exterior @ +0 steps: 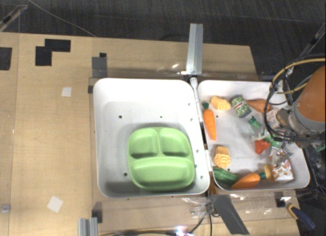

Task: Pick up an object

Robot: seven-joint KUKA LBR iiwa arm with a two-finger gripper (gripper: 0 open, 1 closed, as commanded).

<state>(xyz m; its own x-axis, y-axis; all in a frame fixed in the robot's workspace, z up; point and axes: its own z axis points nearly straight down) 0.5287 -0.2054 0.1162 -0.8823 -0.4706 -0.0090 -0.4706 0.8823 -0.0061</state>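
Arm over the right bin's far edge, toys scattered below

The gripper (275, 139) hung low by a small red piece (262, 146) – whether it was released or clenched could not be told (wrist blocked the view). A carrot (209, 123) lay along the right bin (229, 85)'s left wall; a green plate (161, 157) sat in the left bin (109, 128)

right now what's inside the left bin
The left bin holds one green divided plate, its three sections bare. Whatever lies beneath the plate is covered.
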